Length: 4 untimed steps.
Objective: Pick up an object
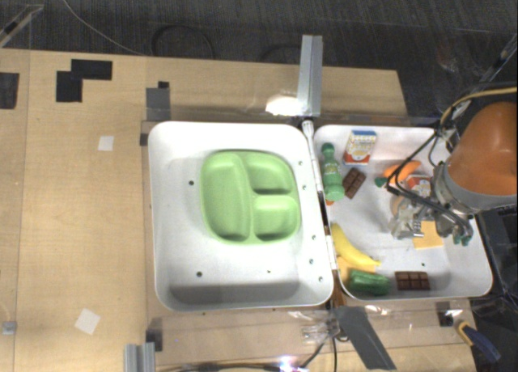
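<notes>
- Gripper (409, 225) low in right bin (477, 277), poised for grasp; finger opening and hold impossible to tell.
- Directly beside: yellow-orange block (429, 240), likeliest target.

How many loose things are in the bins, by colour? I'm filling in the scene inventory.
Green: 3, the divided plate, bottle and the green piece near the front
Brown: 2, chocolate bars and
Yellow: 1, banana
Orange: 2, carrot and flat slice
White: 1, carton
Total: 9
</notes>
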Motion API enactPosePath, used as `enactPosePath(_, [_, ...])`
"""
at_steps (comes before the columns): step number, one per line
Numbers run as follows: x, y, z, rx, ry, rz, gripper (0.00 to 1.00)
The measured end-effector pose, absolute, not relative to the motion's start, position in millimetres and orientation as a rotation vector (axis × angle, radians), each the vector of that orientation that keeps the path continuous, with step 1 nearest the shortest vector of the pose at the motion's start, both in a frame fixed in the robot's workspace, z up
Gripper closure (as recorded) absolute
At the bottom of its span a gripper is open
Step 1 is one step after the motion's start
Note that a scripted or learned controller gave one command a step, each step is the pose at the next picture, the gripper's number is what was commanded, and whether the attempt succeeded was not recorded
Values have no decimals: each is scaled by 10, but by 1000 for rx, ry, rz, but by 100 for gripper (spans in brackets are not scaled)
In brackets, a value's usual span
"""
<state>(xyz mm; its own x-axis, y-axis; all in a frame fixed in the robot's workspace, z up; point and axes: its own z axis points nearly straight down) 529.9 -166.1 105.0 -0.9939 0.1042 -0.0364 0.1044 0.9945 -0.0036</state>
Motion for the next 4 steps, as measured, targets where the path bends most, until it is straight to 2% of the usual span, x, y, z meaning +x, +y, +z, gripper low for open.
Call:
enactPosePath(1, [5457,-2057,1545,-143,3127,-5,100])
enactPosePath(2, [5455,-2047,1537,-144,3129,-3,0])
enactPosePath(3, [5098,-2064,902,-437,3094,-10,0])
enactPosePath(4, [5078,-1881,909,-771,3026,-18,0])
